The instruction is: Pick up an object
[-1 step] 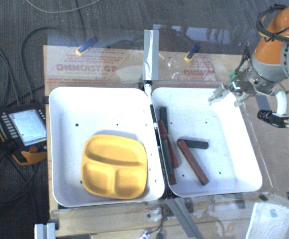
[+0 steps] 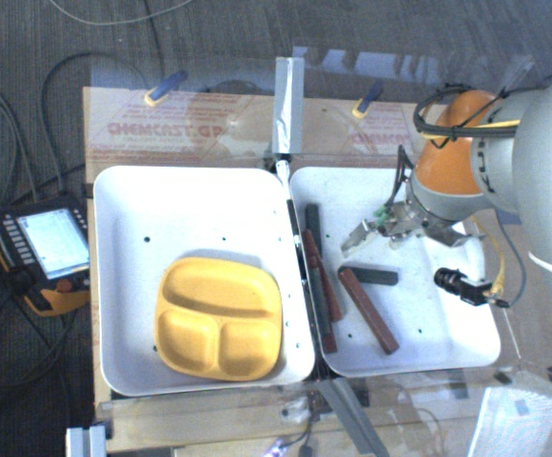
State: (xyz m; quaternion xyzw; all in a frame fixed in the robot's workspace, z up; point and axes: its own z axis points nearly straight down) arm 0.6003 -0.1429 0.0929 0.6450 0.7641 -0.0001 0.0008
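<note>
I have the gripper (image 2: 364,236) hanging low over the right bin (image 2: 466,346), whether it grips anything I cannot tell, placed near the brown bar (image 2: 369,310) and dark block (image 2: 375,276) as likely picks

two shallow white bins sit side by side: a left bin (image 2: 114,255) and a right bin (image 2: 447,346). one yellow divided tray (image 2: 221,319) with three compartments lies in the left bin. the right bin holds four stick-like pieces: two reddish-brown sticks, one long (image 2: 368,309) and one thin (image 2: 321,276) by the inner wall, plus two dark bars, one short (image 2: 379,276) and one long (image 2: 314,274). one arm (image 2: 466,160) carries one gripper (image 2: 376,228). one handheld pendant (image 2: 43,246) sits left of the bench.
</note>
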